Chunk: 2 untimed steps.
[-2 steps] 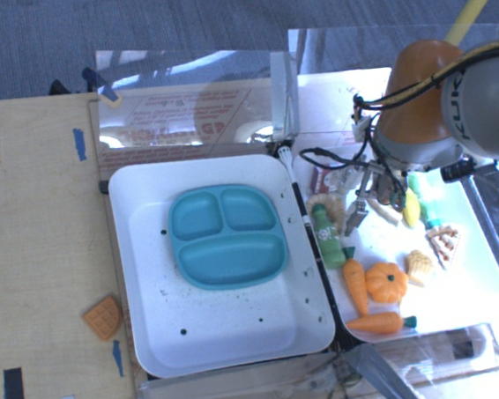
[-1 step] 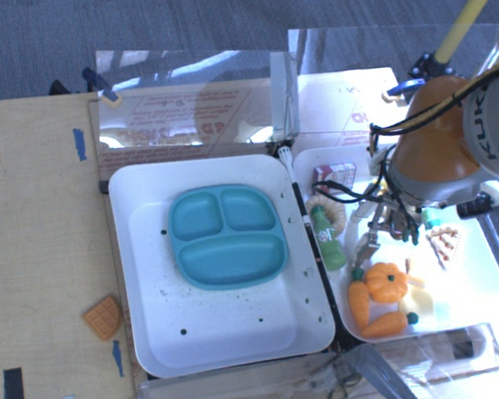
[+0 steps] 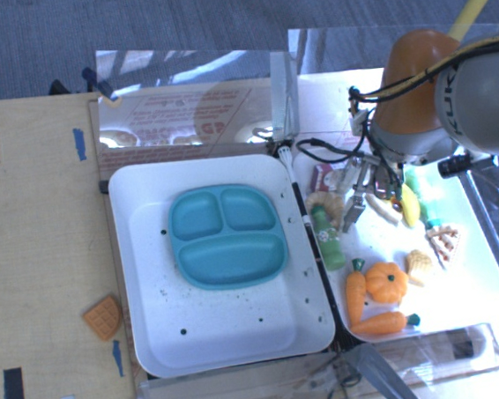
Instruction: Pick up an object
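I see tool [image 3: 362,198] low in right bin [image 3: 494,292], far-left part, fingers slightly apart, nothing between them. Green bottle [image 3: 328,239] just left of tool. Pumpkin [image 3: 386,282], two carrots [image 3: 357,296] nearer. Blue divided plate [image 3: 227,234] in left bin [image 3: 142,276].

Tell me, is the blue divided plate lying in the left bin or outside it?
In. The blue divided plate lies flat on the floor of the left bin, with the bin's white rim around it.

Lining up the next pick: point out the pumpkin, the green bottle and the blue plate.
pumpkin [image 3: 386,282], camera view, middle of its orange body
green bottle [image 3: 328,237], camera view, its body
blue plate [image 3: 228,237], camera view, the large lower compartment
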Each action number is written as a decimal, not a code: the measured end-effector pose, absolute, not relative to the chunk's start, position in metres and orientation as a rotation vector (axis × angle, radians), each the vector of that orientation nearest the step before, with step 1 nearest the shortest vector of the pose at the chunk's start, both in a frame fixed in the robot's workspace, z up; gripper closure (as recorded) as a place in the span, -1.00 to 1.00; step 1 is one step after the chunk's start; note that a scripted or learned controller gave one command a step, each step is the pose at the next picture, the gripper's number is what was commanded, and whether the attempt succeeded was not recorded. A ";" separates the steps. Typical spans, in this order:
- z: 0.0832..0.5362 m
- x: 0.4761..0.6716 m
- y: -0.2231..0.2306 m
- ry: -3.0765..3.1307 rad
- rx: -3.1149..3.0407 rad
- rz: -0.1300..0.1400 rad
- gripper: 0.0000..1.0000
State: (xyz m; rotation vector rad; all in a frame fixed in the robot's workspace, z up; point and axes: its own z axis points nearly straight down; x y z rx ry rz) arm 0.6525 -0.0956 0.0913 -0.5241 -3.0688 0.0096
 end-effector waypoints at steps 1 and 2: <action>0.089 0.623 -0.130 -2.993 -0.983 -0.002 -1.00; 0.091 0.565 -0.115 -3.035 -0.837 -0.002 -1.00</action>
